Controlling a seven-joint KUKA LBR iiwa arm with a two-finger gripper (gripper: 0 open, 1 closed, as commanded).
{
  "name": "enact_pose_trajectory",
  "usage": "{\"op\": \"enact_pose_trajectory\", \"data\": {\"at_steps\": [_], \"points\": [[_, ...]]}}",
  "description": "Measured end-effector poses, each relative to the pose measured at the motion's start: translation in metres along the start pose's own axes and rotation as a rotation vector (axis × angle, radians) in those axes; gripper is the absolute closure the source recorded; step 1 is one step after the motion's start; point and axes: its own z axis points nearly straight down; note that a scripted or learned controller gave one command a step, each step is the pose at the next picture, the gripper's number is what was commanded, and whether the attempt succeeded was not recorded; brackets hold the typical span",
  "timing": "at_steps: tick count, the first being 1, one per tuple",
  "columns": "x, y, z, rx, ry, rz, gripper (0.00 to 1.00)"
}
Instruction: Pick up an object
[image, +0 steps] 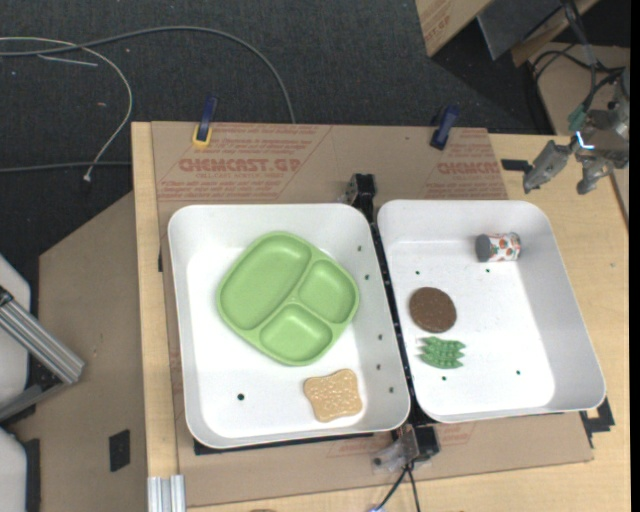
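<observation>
Trouble looks likeliest at the flat brown disc (433, 309) beside the green pods (442, 352): the tool (570, 165), prongs spread and bare beyond the right bin (560, 300), may skid across it.

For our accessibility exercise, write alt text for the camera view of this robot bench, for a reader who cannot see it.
The gripper hovers open beyond the right bin's far corner, holding nothing. That bin holds a small can, a brown disc and green pea pods. The left bin holds a green divided plate and a cracker.
</observation>
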Motion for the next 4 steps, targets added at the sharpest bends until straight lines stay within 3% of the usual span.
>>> {"op": "enact_pose_trajectory", "data": {"at_steps": [3,4], "points": [[0.011,-0.005,0.172,0.006,0.002,-0.002,0.00],[0.011,-0.003,0.156,-0.003,-0.001,-0.002,1.00]]}}
